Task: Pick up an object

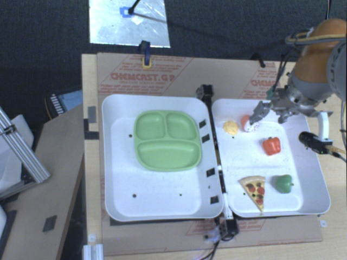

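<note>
Gripper (pixel 255 118) partly hides a small red-and-white object (pixel 248 124).

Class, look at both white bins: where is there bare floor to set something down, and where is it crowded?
Left bin: bare floor all around the green divided plate, widest along the front edge. Right bin: open floor between the red pepper and pizza slice. Crowded at the back, where the gripper hangs by the yellow piece, and the front by the green pepper.

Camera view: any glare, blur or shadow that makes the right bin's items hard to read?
Camera view: lighting is even and soft, with no glare on the right bin; the red pepper, green pepper and pizza slice read sharply. The end effector looks slightly soft, partly covering a small red-and-white item. The foil sheet above gleams.
</note>
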`<state>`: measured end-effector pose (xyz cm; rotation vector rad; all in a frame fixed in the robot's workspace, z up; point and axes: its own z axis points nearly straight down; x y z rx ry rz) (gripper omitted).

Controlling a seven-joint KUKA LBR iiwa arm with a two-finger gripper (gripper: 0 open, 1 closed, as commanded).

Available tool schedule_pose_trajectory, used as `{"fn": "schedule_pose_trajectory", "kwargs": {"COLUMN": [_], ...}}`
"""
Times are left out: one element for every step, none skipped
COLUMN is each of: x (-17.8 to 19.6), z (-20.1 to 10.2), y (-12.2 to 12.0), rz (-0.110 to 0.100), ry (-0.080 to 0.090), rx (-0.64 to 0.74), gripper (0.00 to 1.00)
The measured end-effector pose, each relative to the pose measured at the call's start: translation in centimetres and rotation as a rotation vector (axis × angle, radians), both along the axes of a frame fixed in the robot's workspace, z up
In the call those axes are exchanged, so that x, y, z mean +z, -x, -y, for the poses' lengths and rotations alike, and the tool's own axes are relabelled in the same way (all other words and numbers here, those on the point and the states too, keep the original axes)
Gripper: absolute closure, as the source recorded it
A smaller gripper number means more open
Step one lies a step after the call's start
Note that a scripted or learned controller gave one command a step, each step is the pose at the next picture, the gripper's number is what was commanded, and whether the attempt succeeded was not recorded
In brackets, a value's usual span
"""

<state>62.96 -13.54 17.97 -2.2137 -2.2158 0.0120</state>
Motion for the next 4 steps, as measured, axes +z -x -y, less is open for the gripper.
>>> {"fn": "schedule_pose_trajectory", "kwargs": {"x": [0.8, -5.1, -9.6, -8.4], "z": [0.0, 0.1, 0.0, 0.0], "y": [-0.3, -1.1, -1.2, -1.2], "rz": [0.013, 0.012, 0.014, 0.017], "ry": [0.002, 0.002, 0.002, 0.002], "rx": [0.002, 0.003, 0.004, 0.005], "gripper": [0.0, 0.0, 0.0, 1.0]}}
